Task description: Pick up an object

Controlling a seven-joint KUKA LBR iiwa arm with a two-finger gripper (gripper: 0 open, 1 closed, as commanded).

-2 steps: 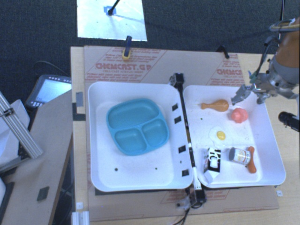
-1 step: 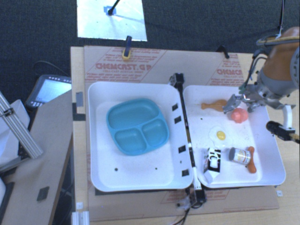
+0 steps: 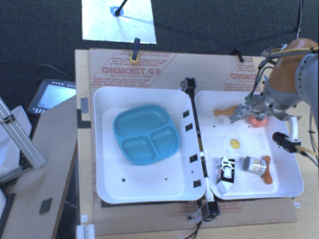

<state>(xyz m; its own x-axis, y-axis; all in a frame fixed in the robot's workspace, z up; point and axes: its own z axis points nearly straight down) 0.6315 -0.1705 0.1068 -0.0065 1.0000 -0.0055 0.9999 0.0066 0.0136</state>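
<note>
Hovering over right bin (image 3: 298, 183), upper area.
My jaws (image 3: 242, 112) sit beside the orange stick (image 3: 225, 112) and pink object (image 3: 258, 120); their spread I cannot tell.

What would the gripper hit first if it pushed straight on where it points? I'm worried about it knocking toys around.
Likely the orange carrot-like piece just left of the gripper, near the right bin's back wall; their heights are unclear.

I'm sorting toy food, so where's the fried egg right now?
The fried egg lies flat in the right bin, near its middle, below the gripper and above the small jar.
</note>
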